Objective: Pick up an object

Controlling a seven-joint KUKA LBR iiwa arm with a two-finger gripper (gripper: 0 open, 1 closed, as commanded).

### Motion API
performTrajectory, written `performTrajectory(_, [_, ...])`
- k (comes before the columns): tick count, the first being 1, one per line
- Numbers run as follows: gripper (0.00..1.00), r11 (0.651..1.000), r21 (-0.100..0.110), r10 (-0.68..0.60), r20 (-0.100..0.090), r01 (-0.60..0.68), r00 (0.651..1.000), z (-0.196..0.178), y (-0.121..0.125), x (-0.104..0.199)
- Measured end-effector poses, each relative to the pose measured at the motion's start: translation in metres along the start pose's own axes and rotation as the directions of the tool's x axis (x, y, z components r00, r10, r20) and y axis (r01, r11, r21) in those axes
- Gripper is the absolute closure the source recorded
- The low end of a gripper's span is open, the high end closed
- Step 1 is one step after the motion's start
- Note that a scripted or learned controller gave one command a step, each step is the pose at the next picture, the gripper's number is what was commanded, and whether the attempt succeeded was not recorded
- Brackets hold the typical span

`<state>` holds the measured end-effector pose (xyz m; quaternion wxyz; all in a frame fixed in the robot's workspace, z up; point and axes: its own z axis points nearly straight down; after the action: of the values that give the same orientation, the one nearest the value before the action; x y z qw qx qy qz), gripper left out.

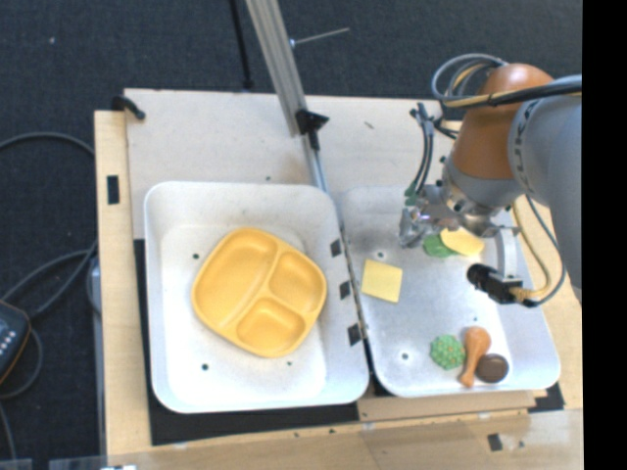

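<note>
In the right bin [411,351] my gripper [423,225] hangs low over the far middle, under the arm's orange wrist band [485,140]. Just beside and partly beneath it lie a small green piece [435,247] and a pale yellow piece [462,242]. A yellow square slab [382,281] lies flat to the gripper's left, apart from it. Near the front edge sit a green bumpy lump [447,352], a tan drumstick-shaped toy [474,347] and a dark brown round piece [492,367], close together.
The left bin [176,360] holds a yellow divided plate [260,290]. A slanted metal pole [284,67] rises from behind the seam between the bins. Black cables [505,284] hang from the wrist over the right bin's right side.
</note>
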<state>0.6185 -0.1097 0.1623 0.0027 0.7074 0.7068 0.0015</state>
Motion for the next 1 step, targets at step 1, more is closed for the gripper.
performTrajectory(1, [1.0,1.0,-0.002,-0.003,0.001,0.003,1.0,-0.0651,0.0021,-0.0036])
